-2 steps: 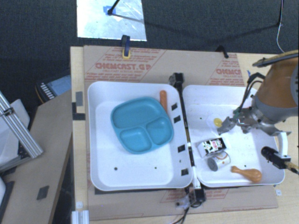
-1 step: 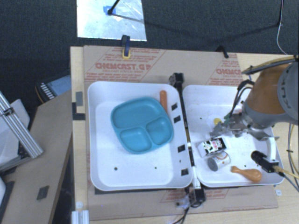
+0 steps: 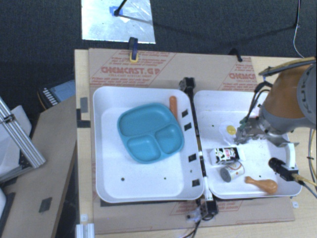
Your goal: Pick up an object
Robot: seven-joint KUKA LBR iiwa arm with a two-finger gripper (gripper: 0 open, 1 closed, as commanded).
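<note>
Left bin (image 3: 106,148): one blue sectioned plate (image 3: 150,132); an orange stick (image 3: 173,105) just beside the plate's upper right edge. Right bin (image 3: 218,100): arm (image 3: 292,100) reaching in; gripper (image 3: 243,134) low near a yellow disc (image 3: 231,130), grip state cannot be told. Below it: black-and-white carton (image 3: 226,155), tan drumstick-shaped toy (image 3: 262,184), grey cylinder (image 3: 227,174).

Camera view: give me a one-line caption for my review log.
KUKA arm's gripper poised over the right bin beside a small yellow object; blue divided plate in the left bin.
</note>
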